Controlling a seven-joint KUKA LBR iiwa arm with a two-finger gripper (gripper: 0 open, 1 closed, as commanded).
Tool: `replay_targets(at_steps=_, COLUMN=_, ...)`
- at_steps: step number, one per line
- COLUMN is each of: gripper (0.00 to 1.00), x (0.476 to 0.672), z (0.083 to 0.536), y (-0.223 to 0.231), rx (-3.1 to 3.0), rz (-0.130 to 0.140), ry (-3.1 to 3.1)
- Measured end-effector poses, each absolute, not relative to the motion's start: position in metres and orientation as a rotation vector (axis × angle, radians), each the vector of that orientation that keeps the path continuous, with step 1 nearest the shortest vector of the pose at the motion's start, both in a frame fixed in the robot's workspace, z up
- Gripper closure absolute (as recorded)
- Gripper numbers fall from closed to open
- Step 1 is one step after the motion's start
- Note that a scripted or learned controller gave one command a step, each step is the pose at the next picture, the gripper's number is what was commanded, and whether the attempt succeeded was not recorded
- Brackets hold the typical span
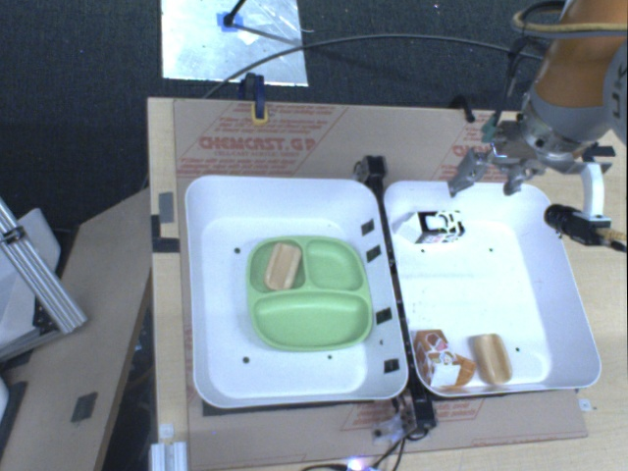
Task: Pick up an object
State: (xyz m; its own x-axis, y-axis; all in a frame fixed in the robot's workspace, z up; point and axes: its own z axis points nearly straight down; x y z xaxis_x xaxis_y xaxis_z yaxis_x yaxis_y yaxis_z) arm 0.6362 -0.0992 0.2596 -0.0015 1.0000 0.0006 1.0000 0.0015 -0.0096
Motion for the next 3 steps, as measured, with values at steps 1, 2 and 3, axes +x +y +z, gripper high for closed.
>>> replay_targets(at_steps=1, gripper=0.00, x=0.638, z=0.266, y=-0.099, rx=-2.219, rz=-0.001, ry=-2.226)
replay_targets(at_steps=2, gripper=0.00, x=0.633, z=0.205, y=-0.099, rx=-2.218, rz=0.004, ry=-2.221)
replay_targets(at_steps=3, gripper=0.00, x=0.642, z=0.152, y=-0.093, rx=-2.216, rz=0.001, ry=-2.226)
